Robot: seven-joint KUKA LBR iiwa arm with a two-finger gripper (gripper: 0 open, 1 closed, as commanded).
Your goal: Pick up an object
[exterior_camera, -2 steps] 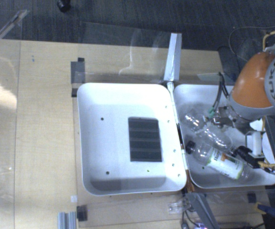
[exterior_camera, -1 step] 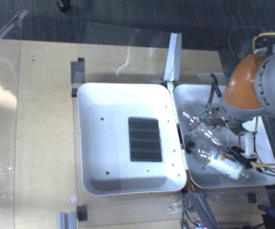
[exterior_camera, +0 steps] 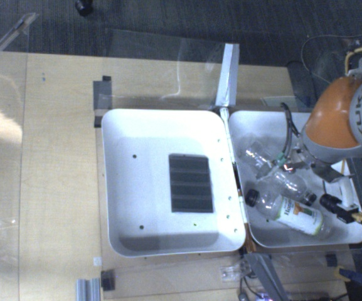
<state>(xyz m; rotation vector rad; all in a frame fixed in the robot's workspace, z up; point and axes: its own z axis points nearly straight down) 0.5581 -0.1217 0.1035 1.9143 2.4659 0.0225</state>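
In the right bin (exterior_camera: 256, 121), my gripper (exterior_camera: 285, 164) reaches down among a heap of clear plastic bottles. One clear bottle (exterior_camera: 258, 156) lies just left of the gripper. Another clear bottle with a black cap (exterior_camera: 251, 197) lies below it. A bottle with a white and green label (exterior_camera: 300, 217) rests near the bin's front wall. The grey arm with its orange band (exterior_camera: 332, 121) comes in from the right and hides the back right part of this bin.
The left bin (exterior_camera: 124, 143) holds a flat black ribbed rectangle (exterior_camera: 191, 182) near its middle. A metal post (exterior_camera: 227, 74) stands behind the seam between the bins. Pale wooden bench surrounds both bins.
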